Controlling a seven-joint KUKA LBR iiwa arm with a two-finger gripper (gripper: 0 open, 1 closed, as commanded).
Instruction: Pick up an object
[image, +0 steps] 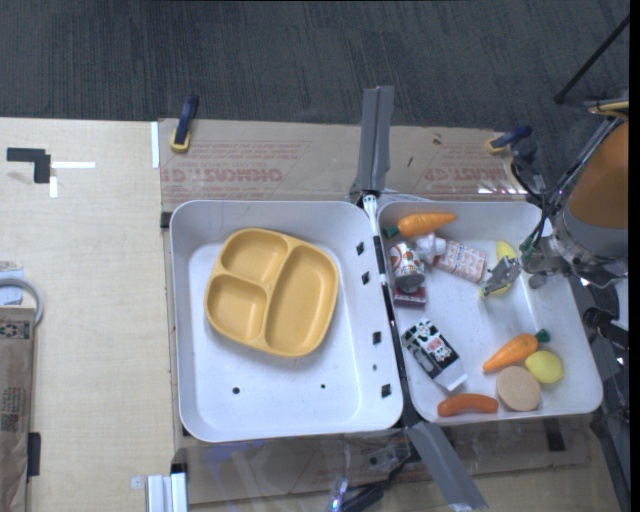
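The right bin (575, 310) holds several toy foods. A carrot (425, 221) lies at its back, with a small red-and-white can (405, 262) and a red-patterned white packet (461, 260) just in front of it. A black-and-white milk carton (433, 352) lies near the middle divider. At the front right are a second carrot (514, 350), a yellow lemon (545, 367), a tan round piece (518, 389) and an orange sausage (467, 404). My gripper (499, 278) hangs low over the bin's right part, right next to a small yellow item (506, 251) that it partly hides.
The left bin (200, 390) holds a yellow divided plate (272, 290). A dark flat item (410, 294) lies under the can. The arm's orange band (600, 185) and cables rise at the right edge. Clamps (184, 122) grip the cardboard at the back.
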